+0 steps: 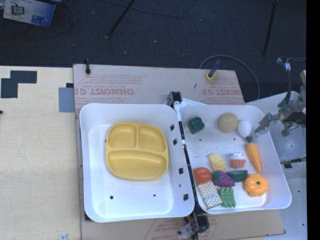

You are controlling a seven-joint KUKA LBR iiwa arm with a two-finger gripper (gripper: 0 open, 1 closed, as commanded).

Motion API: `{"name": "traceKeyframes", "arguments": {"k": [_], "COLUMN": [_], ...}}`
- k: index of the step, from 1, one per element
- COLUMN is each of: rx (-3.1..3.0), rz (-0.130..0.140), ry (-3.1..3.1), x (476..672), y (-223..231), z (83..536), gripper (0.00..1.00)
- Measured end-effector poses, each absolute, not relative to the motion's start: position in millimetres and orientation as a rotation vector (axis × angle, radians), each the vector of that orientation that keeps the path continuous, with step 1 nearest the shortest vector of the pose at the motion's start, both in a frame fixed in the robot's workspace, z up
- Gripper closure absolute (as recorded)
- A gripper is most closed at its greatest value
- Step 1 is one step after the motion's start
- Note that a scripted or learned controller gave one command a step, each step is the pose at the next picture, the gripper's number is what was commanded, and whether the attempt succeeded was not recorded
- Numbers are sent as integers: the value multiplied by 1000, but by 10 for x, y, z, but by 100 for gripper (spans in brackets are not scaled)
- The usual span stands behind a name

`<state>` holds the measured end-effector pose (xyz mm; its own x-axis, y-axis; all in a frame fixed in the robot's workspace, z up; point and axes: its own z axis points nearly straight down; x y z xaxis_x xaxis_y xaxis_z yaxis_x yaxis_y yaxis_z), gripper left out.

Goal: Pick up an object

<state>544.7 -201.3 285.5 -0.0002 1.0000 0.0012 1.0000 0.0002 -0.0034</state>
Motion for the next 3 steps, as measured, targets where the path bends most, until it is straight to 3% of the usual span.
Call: {"name": "traceKeyframes", "arguments": {"k": [1, 2, 3], "rx": [-2216, -2216, -2218], "rz": [3, -9, 1], "ry": [-2222, -2222, -2221], "x": [5830, 5545, 6397], "y": [-2123, -2080, -1548], "z": [2018, 1015, 874], "gripper": [0, 0, 0]}}
